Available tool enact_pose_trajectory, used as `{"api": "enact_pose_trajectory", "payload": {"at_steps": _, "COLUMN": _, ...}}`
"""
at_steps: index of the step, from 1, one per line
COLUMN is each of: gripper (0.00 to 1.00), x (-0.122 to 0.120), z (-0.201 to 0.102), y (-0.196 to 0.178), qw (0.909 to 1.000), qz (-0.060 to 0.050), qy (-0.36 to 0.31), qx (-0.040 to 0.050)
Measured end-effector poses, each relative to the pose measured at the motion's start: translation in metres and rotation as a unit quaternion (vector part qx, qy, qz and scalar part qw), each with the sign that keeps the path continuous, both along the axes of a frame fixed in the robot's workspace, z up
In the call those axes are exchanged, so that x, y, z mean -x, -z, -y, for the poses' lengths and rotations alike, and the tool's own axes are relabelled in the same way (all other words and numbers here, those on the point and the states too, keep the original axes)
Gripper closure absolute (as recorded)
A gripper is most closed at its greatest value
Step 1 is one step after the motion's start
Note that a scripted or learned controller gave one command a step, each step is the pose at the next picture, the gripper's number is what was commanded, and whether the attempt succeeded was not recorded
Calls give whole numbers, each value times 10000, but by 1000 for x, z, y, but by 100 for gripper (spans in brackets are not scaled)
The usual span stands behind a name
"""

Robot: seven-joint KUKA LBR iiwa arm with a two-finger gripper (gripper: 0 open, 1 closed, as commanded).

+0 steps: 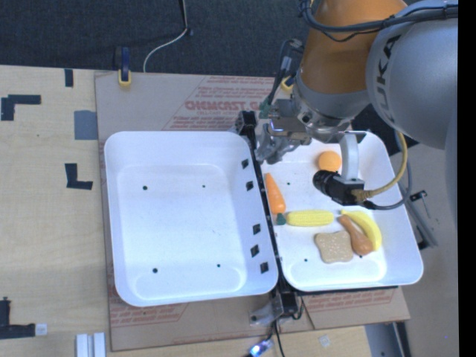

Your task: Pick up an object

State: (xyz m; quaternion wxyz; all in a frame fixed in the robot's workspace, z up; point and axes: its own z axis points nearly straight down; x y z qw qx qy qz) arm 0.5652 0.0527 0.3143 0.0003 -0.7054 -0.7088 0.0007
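Two shallow white plastic bins with rounded corners sit side by side on a brown cardboard sheet (201,103) laid over a pale wood-grain bench (44,199). The left bin (126,155) has a smooth, glossy floor marked with a few small dark dots. The right bin (394,274) holds toy foods.

A slim orange carrot (274,193) with a green tip lies against the right bin's left wall, pointing down the frame. Just beside its lower end lies a bumpy yellow corn cob (310,218), set crosswise. Below the cob is a flat tan slice of bread (334,247) with a speckled surface. A curved yellow banana (368,227) sits at the bread's right, with a brown elongated piece (356,238), perhaps a sausage, lying on it. A small round orange ball (329,161) sits nearer the far wall.

The grey arm, with its large glossy orange band (349,36), reaches over the right bin's far left corner. The metal gripper (272,149) hangs there just above the carrot's upper end; whether its jaws are parted or closed cannot be told from this angle. A black cable (338,187) loops down beside the ball.
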Motion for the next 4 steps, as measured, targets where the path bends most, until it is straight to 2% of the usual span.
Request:
{"api": "enact_pose_trajectory", "payload": {"at_steps": 1, "gripper": 100, "x": 42, "z": 74, "y": -76, "qw": 10000, "qz": 39, "qy": 53, "qx": 6}}
{"api": "enact_pose_trajectory", "payload": {"at_steps": 2, "gripper": 100, "x": 50, "z": 17, "y": -222, "qw": 10000, "qz": 96, "qy": -14, "qx": -17}}
{"api": "enact_pose_trajectory", "payload": {"at_steps": 3, "gripper": 100, "x": 73, "z": -101, "y": -181, "qw": 10000, "qz": -16, "qy": -44, "qx": -5}}
{"api": "enact_pose_trajectory", "payload": {"at_steps": 4, "gripper": 100, "x": 56, "z": -150, "y": -222, "qw": 10000, "qz": 22, "qy": -4, "qx": -13}}
